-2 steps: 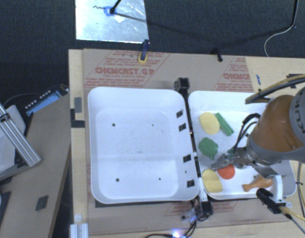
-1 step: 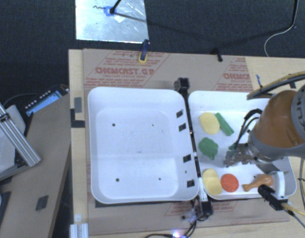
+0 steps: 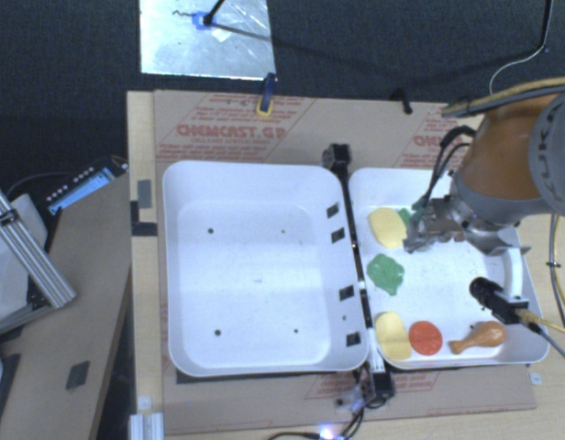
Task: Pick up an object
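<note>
In the right bin (image 3: 448, 273), a pale yellow piece (image 3: 386, 227) lies at the upper left. A green leafy piece (image 3: 386, 272) sits just below it. Along the front lie another pale yellow piece (image 3: 392, 334), a red round slice (image 3: 426, 338) and a brown drumstick (image 3: 479, 337). My gripper (image 3: 422, 230) hangs low over the bin, right beside the upper yellow piece, with a small dark green bit (image 3: 406, 216) at its left edge. Nothing shows as held.
The left bin (image 3: 186, 273) lies beside the right one, joined by a black hinge strip (image 3: 351, 264). Both rest on a cardboard sheet (image 3: 237, 126). A shiny metal plate (image 3: 206, 24) lies at the back.
</note>
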`<state>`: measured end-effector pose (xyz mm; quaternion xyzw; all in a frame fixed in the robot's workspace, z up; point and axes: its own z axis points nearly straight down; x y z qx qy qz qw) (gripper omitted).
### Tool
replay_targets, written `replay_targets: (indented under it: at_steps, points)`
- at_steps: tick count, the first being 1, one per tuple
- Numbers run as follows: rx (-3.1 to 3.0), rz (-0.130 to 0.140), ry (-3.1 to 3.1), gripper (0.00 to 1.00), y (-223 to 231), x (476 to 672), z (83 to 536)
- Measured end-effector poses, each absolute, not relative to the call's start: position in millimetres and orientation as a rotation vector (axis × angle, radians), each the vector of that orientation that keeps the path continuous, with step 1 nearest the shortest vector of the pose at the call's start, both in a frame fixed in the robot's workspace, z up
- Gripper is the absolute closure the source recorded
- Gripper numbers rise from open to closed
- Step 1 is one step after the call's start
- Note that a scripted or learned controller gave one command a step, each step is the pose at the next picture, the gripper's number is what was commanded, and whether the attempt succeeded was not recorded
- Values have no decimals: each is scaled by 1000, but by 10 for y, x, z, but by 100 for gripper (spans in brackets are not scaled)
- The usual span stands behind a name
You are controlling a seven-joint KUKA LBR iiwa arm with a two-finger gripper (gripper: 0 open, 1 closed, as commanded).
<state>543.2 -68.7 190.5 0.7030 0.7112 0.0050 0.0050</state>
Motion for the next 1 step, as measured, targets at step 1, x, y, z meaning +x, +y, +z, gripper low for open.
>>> replay_targets:
  at_steps: [1]
  points:
    - [2202, 20, 2220, 100, -532, 5725, 3249]
